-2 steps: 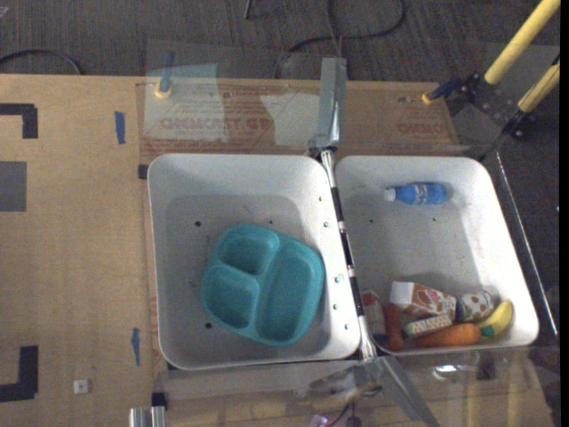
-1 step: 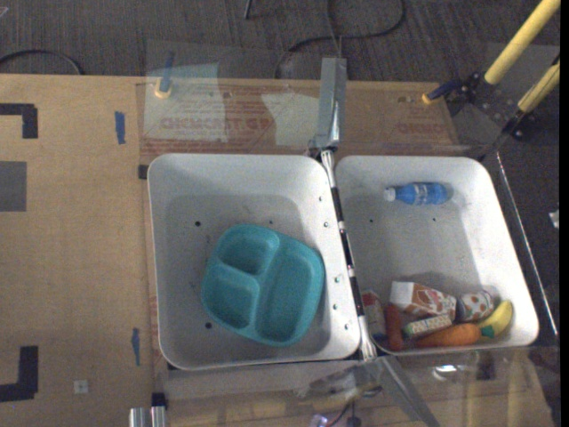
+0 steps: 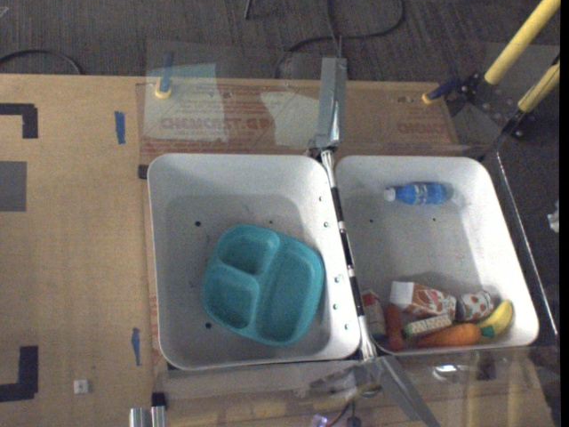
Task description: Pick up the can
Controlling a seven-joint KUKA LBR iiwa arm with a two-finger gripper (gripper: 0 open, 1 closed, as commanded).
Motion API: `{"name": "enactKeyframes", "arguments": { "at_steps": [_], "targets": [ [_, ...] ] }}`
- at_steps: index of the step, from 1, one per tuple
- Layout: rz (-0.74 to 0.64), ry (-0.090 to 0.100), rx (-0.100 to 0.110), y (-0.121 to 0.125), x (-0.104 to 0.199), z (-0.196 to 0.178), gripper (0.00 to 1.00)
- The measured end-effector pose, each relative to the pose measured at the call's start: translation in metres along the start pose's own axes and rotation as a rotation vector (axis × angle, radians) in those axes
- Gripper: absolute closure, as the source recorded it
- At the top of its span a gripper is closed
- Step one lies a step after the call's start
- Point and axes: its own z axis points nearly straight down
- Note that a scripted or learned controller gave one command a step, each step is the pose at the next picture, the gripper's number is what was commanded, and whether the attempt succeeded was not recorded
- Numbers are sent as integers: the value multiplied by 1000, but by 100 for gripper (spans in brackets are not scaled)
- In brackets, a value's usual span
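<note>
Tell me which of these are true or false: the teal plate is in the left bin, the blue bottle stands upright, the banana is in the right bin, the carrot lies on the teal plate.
1. The teal plate lies in the left bin. True.
2. The blue bottle stands upright. False: it lies on its side near the far wall of the right bin.
3. The banana is in the right bin. True, in its near right corner.
4. The carrot lies on the teal plate. False: it lies in the right bin, beside the banana.
</note>
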Motion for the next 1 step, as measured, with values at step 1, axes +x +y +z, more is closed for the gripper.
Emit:
{"name": "enactKeyframes", "arguments": {
  "at_steps": [1],
  "targets": [
    [90, -2, -3, 0, 3, -30, 100]
  ]
}}
